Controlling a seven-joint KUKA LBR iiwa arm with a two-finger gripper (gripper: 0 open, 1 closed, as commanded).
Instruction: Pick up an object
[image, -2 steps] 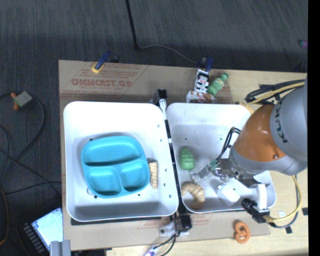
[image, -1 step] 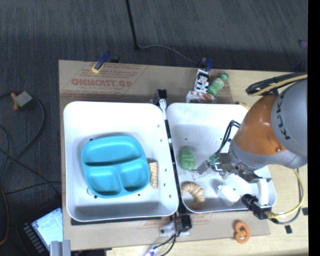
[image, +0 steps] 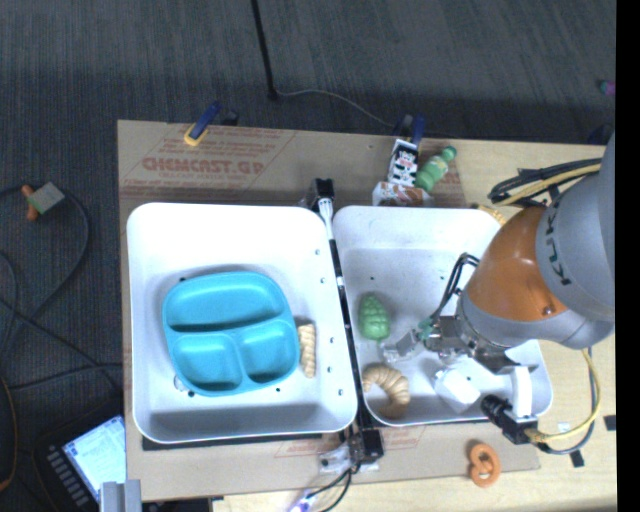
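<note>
In the right bin (image: 400, 235) lie a green bumpy toy (image: 375, 316), a tan croissant-shaped toy (image: 388, 386) near the front wall, and a white object (image: 458, 386) under the arm's wrist. My gripper (image: 425, 340) hangs low over the right bin, just right of the green toy and above the croissant. Nothing shows clearly between its fingers. The grey arm with its orange band (image: 510, 275) covers the bin's right side.
The left bin (image: 150, 240) holds a blue divided tray (image: 228, 332) and a beige ridged toy (image: 307, 348) by its right wall. On the bench behind the bins are a green bottle (image: 434, 170) and a packet (image: 402, 172). An orange ring (image: 484, 463) lies in front.
</note>
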